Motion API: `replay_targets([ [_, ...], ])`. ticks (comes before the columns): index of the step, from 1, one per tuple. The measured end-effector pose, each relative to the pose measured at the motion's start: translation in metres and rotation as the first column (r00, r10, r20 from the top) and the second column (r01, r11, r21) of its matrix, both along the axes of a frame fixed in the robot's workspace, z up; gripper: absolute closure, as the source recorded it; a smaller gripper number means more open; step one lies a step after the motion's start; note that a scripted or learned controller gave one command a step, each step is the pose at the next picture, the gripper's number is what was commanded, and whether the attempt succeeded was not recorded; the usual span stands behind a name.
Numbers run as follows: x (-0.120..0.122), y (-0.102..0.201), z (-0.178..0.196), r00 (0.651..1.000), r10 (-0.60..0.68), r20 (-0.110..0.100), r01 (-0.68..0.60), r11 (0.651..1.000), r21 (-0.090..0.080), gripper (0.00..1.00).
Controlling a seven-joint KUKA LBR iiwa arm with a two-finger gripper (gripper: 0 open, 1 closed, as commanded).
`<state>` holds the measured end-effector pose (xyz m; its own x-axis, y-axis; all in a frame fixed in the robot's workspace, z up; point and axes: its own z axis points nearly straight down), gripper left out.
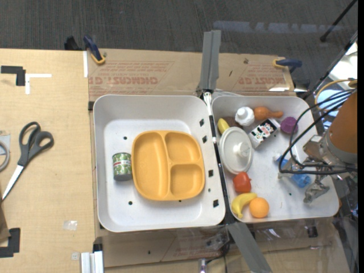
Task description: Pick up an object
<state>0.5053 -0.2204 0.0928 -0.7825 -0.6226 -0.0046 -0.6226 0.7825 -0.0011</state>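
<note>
Reaching in from the right, the gripper [301, 178] stood over the right bin [284, 208], at its right side. A blue object [301, 180] lay directly beneath it; contact could not be confirmed, nor could the gripper's opening. 1 orange [259, 207] and 1 banana [242, 202] lay well apart, front left.
</note>
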Motion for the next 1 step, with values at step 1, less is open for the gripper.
replay_targets([
  [1, -0.018, 0.0004, -0.0001, 0.999, -0.036, -0.001, 0.036, 0.999, 0.0, 0.0],
])
